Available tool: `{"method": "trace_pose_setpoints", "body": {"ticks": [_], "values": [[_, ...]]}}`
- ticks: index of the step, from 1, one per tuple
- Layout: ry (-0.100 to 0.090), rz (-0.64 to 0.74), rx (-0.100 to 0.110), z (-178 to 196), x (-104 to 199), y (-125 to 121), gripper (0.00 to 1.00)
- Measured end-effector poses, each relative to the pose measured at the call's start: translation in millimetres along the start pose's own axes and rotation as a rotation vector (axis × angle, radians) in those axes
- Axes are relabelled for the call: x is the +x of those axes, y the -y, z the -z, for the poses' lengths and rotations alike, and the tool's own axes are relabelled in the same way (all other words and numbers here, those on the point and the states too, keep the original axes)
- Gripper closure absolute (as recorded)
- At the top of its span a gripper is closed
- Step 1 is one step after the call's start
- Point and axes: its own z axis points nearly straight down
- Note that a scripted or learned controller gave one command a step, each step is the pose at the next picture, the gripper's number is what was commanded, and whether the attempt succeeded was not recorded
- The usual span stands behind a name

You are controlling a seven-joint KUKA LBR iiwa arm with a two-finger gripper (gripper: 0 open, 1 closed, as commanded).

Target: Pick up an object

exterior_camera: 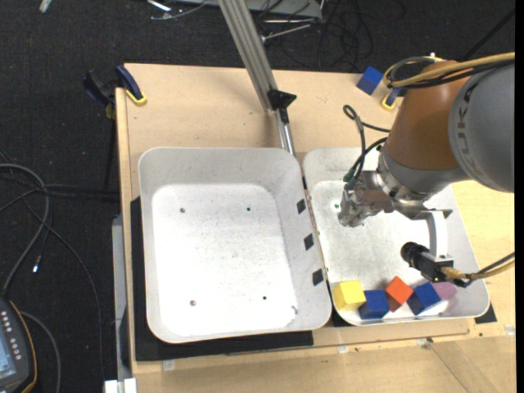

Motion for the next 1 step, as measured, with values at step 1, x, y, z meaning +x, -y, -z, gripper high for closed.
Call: {"method": "trace_pose_setpoints", "body": {"ticks": [1], "values": [[-0.003, 0.009, 0.004, -10.8, 69.1, 12.7, 1.0]]}}
